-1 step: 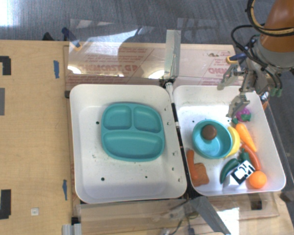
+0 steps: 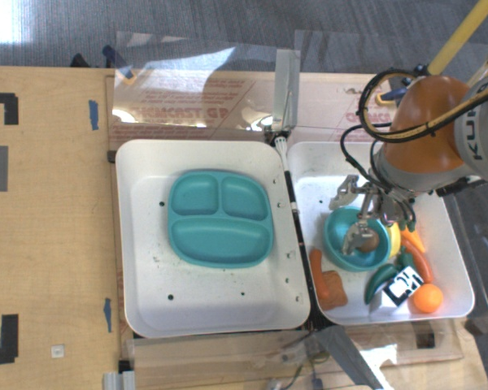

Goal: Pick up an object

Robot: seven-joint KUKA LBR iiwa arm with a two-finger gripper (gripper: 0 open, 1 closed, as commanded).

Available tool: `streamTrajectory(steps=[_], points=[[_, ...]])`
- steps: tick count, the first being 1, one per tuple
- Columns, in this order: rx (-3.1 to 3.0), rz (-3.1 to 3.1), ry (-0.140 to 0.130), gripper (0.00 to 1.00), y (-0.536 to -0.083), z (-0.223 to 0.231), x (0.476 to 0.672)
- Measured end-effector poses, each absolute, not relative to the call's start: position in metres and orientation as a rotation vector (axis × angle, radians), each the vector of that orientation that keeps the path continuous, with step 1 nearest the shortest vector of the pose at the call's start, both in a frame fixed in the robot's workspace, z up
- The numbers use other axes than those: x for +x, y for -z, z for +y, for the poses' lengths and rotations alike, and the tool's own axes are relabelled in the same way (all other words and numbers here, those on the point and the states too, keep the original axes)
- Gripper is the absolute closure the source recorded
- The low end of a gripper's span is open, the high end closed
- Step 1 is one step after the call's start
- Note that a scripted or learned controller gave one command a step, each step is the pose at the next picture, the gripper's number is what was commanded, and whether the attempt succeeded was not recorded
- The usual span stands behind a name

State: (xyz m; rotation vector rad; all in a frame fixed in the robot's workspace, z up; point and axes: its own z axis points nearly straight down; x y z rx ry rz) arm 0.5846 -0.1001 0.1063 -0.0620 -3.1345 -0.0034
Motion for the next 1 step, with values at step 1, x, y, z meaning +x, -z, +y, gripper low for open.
streamTrajectory(steps=[1], points=[[-0.095, -3.180, -0.005, 0.00, -0.0992, -0.0965, 0.5335]])
